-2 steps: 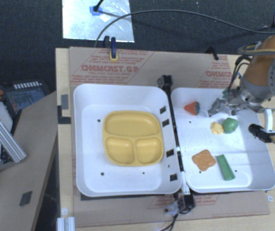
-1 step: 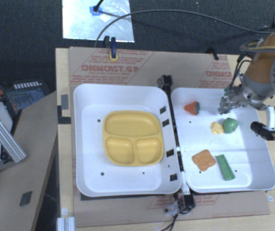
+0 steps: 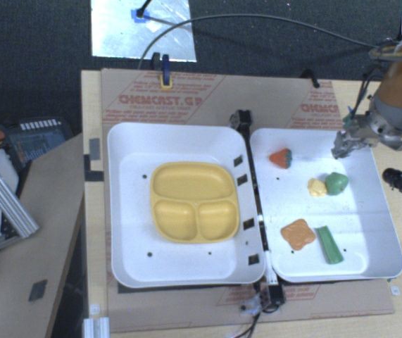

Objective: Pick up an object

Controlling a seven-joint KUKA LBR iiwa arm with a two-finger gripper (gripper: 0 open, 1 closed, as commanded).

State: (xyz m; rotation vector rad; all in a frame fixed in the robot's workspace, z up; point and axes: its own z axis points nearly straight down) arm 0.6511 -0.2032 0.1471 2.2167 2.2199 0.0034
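We see an evenly lit bench under soft overhead light — bright, with no deep shadows. The two white bins (image 3: 186, 273) come close to washing out, their floors pale and nearly featureless. A metal sheet (image 3: 141, 18) at the top throws a patchy glare. The yellow tray (image 3: 193, 201) casts only a thin, faint shadow along its rim, and the small objects in the right bin leave slight dark edges. The dark floor at upper left swallows detail. Sharpness is moderate overall — the arm (image 3: 401, 83) at right looks slightly soft, and fine print on the cardboard (image 3: 162, 98) reads blurry.
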